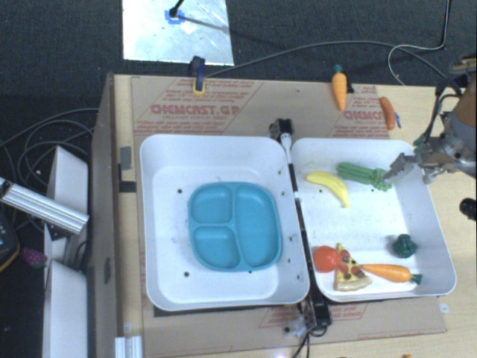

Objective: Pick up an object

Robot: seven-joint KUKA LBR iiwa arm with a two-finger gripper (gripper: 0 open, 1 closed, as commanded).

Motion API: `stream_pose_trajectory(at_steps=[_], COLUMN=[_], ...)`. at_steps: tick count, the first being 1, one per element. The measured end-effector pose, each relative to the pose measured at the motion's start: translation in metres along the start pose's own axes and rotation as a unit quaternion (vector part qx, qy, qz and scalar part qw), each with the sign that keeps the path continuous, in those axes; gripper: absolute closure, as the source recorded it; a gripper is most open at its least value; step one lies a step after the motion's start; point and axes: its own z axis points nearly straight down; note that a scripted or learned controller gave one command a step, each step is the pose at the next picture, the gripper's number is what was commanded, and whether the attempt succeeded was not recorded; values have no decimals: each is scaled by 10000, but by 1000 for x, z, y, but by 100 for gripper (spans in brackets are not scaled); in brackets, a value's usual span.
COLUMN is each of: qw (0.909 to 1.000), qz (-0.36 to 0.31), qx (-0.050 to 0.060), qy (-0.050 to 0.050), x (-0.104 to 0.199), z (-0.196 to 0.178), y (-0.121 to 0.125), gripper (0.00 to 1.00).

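The gripper (393,171) reaches into the right bin (440,233) from its far right rim, fingertips at the end of the green bean bundle (363,176) (whether they are closed on it I cannot tell). A banana (330,187) lies just beside the beans.

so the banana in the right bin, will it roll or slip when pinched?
The banana is curved and lies flat on the right bin floor, so it probably won't roll but may pivot. Its smooth, plastic-looking surface could slip. It looks like a light toy.
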Motion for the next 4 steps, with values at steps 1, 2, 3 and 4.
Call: stream_pose_trajectory(at_steps=[1, 2, 3, 4], qw=[10000, 10000, 10000, 10000], qz=[-11, 3, 5, -11], qx=[7, -97, -12, -34], qy=[11, 0, -4, -12], x=[54, 98, 66, 97], z=[61, 105, 83, 117], y=[84, 73, 85, 72], gripper=[0, 0, 0, 0])
